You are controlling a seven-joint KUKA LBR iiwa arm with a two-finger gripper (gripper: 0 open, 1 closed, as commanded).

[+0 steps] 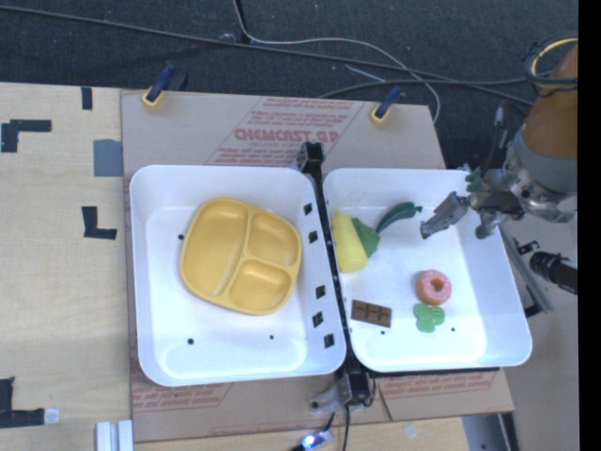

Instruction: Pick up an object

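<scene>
While the gripper (462,218) hung with jaws spread and empty over the right bin's (498,346) far right edge, the pink donut (433,287) lay toward its near right corner, so I judged it approaching, needing next to descend over the donut.

A yellow compartment plate (241,255) took up most of the left white bin (150,280), leaving bare floor along its near edge. In the right white bin (498,332), yellow corn (347,243), a green pepper (396,215), a pink doughnut (433,287), a green piece (429,318) and a brown chocolate bar (370,314) stood apart, with open floor between them and along the right wall.
</scene>
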